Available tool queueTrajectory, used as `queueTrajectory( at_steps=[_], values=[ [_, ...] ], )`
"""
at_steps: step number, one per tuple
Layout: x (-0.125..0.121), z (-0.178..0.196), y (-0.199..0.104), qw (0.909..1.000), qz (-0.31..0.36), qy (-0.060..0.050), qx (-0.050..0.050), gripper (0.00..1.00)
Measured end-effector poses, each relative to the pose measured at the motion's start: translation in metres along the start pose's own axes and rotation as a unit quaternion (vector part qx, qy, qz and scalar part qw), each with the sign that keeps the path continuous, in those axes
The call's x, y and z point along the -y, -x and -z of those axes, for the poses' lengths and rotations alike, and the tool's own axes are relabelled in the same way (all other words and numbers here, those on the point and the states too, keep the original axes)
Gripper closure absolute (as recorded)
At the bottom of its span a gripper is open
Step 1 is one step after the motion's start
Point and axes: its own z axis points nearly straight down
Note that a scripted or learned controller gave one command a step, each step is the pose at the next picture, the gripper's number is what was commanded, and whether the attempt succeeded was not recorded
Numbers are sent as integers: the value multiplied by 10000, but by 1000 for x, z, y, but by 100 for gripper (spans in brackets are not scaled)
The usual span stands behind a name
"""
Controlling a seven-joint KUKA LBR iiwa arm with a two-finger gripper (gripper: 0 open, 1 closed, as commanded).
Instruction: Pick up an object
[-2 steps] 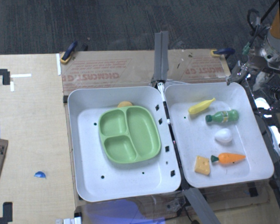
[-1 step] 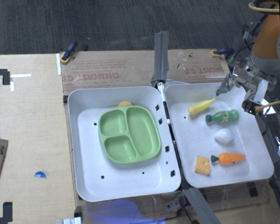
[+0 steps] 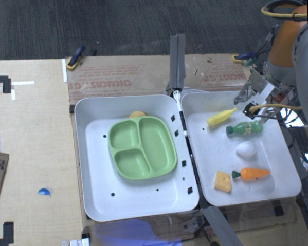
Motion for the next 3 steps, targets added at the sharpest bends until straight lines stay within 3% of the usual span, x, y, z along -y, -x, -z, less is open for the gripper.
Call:
queueTrajectory(
  at_steps=[1, 2, 3],
  values=[
    [31, -77, -21, 9965, 831, 87, -62, 0],
    [29, -27, -49, 9645, 2642, 23, -5, 0],
    [24, -94, -37, 9380, 3466, 23, -7, 0]
  ],
)
